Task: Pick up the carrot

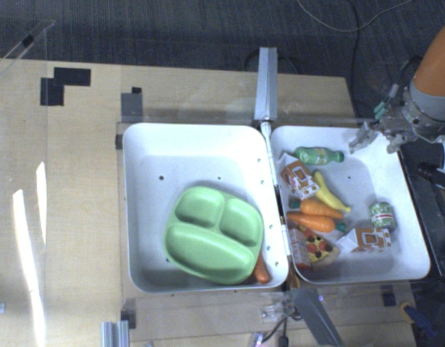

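Two orange carrots lie together in the middle of the right bin (414,230), one carrot (321,209) just above the other carrot (313,223), both pointing left to right. A third orange carrot-like piece (260,271) pokes out from under the green plate in the left bin. My gripper (374,140) hangs over the right bin's far right corner, well up and to the right of the carrots. Its fingers are spread open with nothing between them.
Around the carrots lie a yellow banana (329,194), a green bottle (318,155), a small carton (297,178), a pizza slice (318,249), a green can (382,215) and another carton (369,240). A green divided plate (213,234) fills much of the left bin (146,165).
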Robot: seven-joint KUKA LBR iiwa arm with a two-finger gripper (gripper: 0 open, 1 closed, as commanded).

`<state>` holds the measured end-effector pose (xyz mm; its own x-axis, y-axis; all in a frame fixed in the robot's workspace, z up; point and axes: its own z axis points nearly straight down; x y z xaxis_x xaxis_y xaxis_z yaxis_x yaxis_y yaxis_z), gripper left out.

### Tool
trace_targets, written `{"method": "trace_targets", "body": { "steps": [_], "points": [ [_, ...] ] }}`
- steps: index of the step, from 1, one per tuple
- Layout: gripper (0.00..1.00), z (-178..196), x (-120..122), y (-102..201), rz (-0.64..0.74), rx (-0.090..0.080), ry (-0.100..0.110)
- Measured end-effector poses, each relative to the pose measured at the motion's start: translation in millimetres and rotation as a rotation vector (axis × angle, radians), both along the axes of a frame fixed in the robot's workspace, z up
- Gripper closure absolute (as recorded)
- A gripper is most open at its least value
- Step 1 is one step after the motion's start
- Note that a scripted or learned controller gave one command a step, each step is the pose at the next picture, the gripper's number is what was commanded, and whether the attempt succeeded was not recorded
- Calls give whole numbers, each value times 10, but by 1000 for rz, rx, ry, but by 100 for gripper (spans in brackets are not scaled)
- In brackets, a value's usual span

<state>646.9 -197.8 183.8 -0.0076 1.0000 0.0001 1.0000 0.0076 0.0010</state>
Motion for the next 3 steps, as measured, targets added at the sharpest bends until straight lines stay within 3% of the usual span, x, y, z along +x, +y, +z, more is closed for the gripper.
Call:
{"method": "trace_targets", "body": {
  "steps": [1, 2, 3],
  "points": [
    [0, -620, -495, 378, -123, 0, 2],
    [0, -907, -1174, 858, -224, 1, 2],
    [0, -950, -1529, 1067, -244, -2, -20]
  ]
}}
